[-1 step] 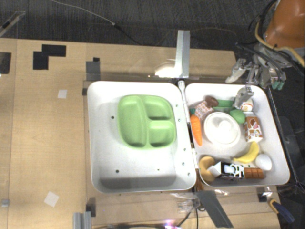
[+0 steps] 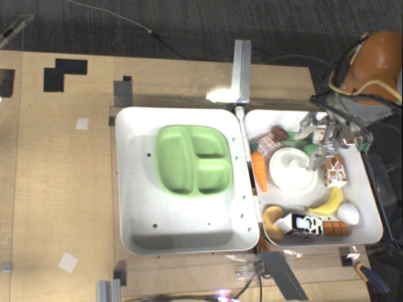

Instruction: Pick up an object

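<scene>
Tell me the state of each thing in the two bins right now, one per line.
gripper: low over the right bin, above the white bowl's far edge, nothing seen between its fingers
green divided plate: flat, upright, alone in the left bin
white bowl: upright
carrot: lying along the right bin's left wall
banana: lying beside the bowl

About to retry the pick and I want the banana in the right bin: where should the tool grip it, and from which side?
Probably the banana at mid-length, coming straight down, fingers across its narrow width. It lies flat and curved between the white bowl and the white egg, so its ends are crowded while its middle is barest. The tool is above the bowl's far rim.
</scene>
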You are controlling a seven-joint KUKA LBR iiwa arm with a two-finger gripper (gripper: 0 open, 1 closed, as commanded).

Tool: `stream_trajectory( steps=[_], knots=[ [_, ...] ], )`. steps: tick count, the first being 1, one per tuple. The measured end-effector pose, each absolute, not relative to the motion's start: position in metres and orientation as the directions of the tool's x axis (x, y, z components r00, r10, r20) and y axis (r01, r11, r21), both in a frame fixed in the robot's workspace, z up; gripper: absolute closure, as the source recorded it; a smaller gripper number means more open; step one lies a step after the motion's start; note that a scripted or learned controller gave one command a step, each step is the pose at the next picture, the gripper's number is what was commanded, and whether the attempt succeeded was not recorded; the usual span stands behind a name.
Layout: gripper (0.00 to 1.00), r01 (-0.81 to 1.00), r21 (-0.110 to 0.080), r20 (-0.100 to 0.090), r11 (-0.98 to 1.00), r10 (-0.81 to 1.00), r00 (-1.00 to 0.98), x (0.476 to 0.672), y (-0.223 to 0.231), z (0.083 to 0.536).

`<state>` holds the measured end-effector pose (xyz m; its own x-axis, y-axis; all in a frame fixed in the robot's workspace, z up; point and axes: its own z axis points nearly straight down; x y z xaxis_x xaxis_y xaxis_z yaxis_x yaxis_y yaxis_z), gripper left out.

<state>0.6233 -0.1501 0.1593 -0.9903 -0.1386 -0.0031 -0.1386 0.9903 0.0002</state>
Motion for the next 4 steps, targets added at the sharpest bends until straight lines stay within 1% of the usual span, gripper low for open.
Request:
stream_trajectory(
  steps=[1,2,3,4],
  knots=[
    [0.00,-0.053,-0.006,-0.017,0.999,-0.053,-0.998,0.610,-0.186,0.091],
    [0.00,-0.008,-0.002,-0.016,1.000,-0.008,-1.000,0.577,-0.174,0.090],
    [0.00,0.010,-0.003,-0.017,1.000,0.010,-1.000,0.597,-0.155,0.090],
    [0.00,0.091,-0.001,-0.017,0.996,0.091,-0.996,0.555,-0.178,0.091]
  ],
)
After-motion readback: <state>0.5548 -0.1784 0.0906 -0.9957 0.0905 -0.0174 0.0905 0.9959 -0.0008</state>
